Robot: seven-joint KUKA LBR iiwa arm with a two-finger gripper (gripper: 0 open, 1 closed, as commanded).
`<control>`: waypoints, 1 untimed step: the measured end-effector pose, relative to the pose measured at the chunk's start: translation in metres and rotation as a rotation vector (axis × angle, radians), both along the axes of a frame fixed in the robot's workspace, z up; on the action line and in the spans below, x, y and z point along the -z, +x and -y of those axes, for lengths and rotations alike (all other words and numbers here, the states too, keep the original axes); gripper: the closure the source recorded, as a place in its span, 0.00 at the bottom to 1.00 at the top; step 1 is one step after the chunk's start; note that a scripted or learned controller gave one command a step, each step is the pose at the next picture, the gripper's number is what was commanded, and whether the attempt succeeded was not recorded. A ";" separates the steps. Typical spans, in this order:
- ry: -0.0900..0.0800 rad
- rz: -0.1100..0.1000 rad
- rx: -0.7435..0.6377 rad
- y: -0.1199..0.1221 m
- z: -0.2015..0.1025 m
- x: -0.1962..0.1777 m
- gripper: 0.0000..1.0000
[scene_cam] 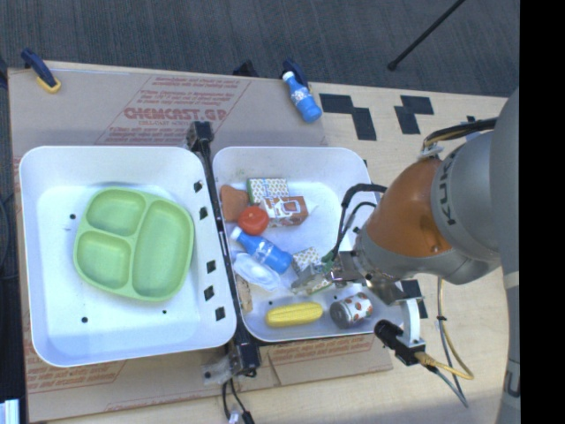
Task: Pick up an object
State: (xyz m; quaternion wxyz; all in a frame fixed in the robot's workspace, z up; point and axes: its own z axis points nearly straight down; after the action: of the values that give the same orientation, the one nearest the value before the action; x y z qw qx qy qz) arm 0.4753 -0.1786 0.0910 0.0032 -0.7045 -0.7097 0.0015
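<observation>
Claw [320, 276] low over right bin [353, 162] clutter, apparently near yellow corn [295, 314].

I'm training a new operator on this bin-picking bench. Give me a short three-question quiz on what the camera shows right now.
1. True or false: the green divided plate lies in the same bin as the yellow corn cob.
2. Multiple choice: which item lies nearest the front rim of the right bin? A) red-capped bottle B) yellow corn cob C) green patterned box
3. Fill in: the hand reaches into the ____ bin.

Key: 1. False; the plate lies alone in the left bin. 2. B. 3. Right; the hand sits low among the clutter beside the small printed can.
</observation>
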 end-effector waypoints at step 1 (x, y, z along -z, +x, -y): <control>-0.001 0.000 -0.005 0.001 0.000 -0.010 1.00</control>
State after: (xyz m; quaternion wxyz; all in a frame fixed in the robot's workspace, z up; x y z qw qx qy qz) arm 0.4763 -0.1787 0.1013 0.0028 -0.7026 -0.7116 0.0015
